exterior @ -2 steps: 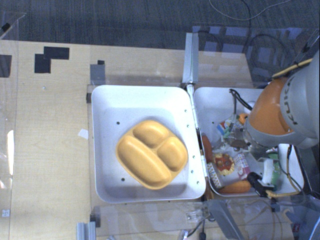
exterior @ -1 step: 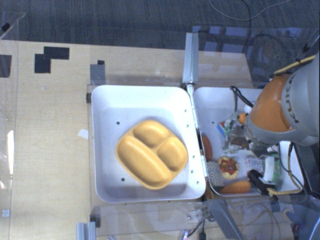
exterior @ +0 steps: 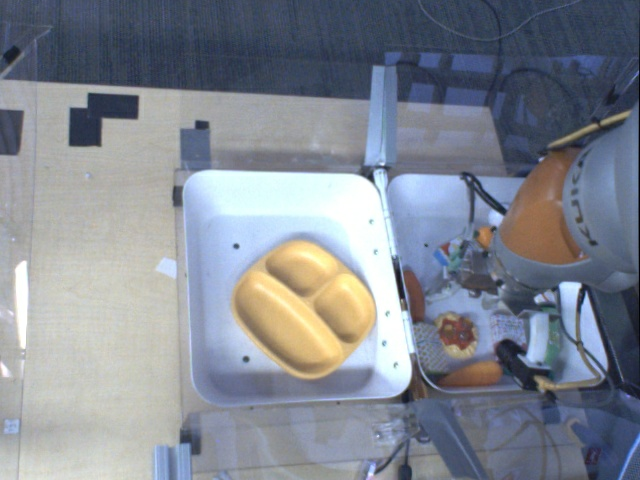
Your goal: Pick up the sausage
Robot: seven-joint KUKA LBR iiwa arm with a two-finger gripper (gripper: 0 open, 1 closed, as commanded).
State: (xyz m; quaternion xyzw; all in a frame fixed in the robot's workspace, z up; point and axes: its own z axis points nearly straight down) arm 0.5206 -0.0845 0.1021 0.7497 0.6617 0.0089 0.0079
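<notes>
The sausage [exterior: 470,373] lies at the right bin's [exterior: 430,203] front edge, not yet grasped, while the arm [exterior: 560,218] hovers above that bin, so the claw, its state impossible to tell, must next descend toward it.

My arm [exterior: 600,208] is a thick, rounded grey casing with a glossy orange band [exterior: 535,213] above the wrist. Below that I see a grey wrist collar, and black cables loop beside its lower end.
</notes>
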